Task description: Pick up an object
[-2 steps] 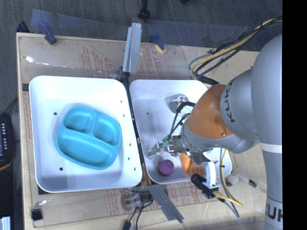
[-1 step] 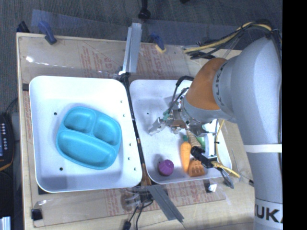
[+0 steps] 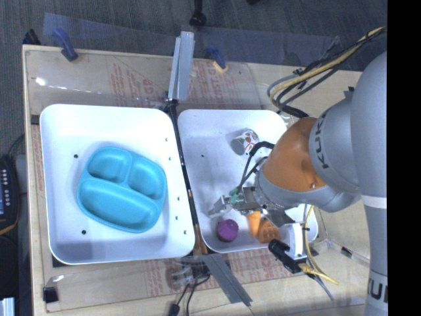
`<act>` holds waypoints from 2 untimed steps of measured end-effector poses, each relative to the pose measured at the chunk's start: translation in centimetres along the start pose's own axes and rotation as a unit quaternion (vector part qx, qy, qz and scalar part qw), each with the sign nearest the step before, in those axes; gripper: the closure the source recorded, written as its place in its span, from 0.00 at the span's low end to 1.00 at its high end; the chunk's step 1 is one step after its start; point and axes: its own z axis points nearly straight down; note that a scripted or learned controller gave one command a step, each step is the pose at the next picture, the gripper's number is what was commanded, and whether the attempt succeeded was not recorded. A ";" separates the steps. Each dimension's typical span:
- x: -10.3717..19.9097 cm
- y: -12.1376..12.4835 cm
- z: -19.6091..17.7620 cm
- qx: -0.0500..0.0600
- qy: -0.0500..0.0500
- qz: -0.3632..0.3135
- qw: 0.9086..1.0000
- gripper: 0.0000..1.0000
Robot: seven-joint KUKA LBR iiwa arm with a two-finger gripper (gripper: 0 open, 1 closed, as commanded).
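In the right bin lie a purple ball-like object near the front edge, an orange object just right of it, and a small white patterned cup toward the back. My gripper hangs low over the bin's front part, just above and behind the purple object, left of the orange one. The grey arm with its orange band covers the bin's right side. Nothing can be seen held in the gripper.
The left bin holds a blue divided plate. A metal bar rises at the back between the bins. Yellow and black cables loop behind the arm. Clamps sit along the bench's edges.
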 end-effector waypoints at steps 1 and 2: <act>3.5 0.0 0.0 -0.001 -0.004 0.002 1.000 0.00; 2.5 7.8 0.0 0.000 0.000 0.001 1.000 0.00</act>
